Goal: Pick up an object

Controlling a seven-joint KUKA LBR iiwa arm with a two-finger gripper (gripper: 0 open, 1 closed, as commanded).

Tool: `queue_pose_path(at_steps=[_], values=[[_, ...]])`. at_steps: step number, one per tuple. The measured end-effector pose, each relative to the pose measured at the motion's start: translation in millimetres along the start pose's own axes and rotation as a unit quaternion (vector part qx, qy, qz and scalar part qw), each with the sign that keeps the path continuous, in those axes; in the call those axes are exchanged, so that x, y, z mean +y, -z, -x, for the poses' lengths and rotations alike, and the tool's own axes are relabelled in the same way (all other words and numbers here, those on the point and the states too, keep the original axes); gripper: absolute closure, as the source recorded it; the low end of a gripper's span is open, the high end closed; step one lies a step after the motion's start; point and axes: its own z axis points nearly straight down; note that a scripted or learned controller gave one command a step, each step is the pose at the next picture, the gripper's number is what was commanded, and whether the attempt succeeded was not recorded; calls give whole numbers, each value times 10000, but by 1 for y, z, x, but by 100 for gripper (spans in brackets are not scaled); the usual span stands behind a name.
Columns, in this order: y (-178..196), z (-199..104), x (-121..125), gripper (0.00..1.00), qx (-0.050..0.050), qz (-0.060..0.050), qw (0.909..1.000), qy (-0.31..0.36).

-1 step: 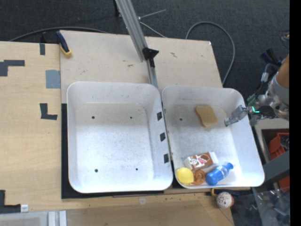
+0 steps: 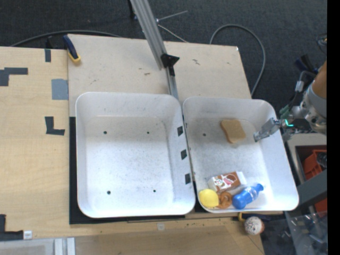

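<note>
Nearest the lens, at the worktop's (image 2: 32,158) front edge, a small round ball (image 2: 254,225) sits just outside the bins. Going left to right: the left bin (image 2: 85,142) holds nothing I'd go for, while the right bin (image 2: 276,158) carries a tan sponge-like block (image 2: 233,130) near its back, and a cluster at its front — a yellow ball (image 2: 209,198), a small printed carton (image 2: 226,181), a blue bottle (image 2: 247,194). I judge we're at the approach stage: the jaws (image 2: 266,129) hang over the right rim beside the block, gripping nothing I can see. Next I'd need to centre and descend. Open or closed — I cannot tell; the arm is cut off at the right.
</note>
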Motion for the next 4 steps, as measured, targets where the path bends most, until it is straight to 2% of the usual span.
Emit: queue_pose_path(at_steps=[1,3,4], values=[[-64,-2,-4,0,9,-35,10000,-7],[-160,-1,-1,0,-10,2,10000,-5],[-149,-2,-1,100,-2,-1,10000,0]])
